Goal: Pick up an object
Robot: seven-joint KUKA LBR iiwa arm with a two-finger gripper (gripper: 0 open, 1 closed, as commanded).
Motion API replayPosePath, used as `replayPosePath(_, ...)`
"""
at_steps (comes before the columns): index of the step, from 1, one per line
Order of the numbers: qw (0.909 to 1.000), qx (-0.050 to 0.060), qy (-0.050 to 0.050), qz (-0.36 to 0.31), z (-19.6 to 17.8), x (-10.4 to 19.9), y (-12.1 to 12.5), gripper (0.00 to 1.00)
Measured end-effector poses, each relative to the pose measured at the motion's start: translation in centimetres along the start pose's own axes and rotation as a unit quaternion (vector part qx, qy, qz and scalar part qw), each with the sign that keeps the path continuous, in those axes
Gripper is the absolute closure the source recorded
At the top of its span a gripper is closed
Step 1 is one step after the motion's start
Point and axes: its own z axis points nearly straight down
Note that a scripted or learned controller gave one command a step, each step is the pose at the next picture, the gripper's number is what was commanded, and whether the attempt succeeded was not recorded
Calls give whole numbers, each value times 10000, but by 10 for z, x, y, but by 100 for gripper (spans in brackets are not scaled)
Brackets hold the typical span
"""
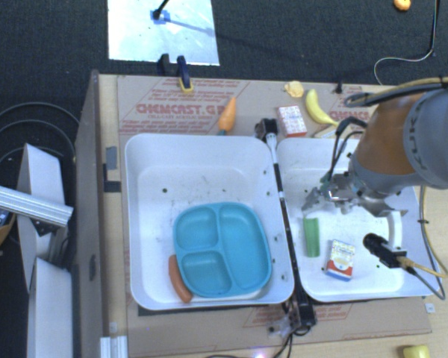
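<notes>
green block (311,237) just below tool (322,199)

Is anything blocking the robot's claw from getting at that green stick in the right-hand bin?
Nothing visible does. The end effector hangs just above and to the right of the green stick, with bare bin floor between them; the small box lies off to the side.

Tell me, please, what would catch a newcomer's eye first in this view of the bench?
Probably the bright blue divided plate in the left bin, with an orange hot dog lying along its lower left edge. Next comes the grey arm with its orange band reaching in from the right, its gripper low over the right bin, just above a green block and a small carton.
</notes>
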Motion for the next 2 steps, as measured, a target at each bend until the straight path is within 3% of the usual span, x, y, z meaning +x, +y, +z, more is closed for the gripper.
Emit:
replayPosePath(1,10000,-50,-19,58,23,2,-60,0)
replayPosePath(2,9999,-90,-47,21,21,-37,50,0)
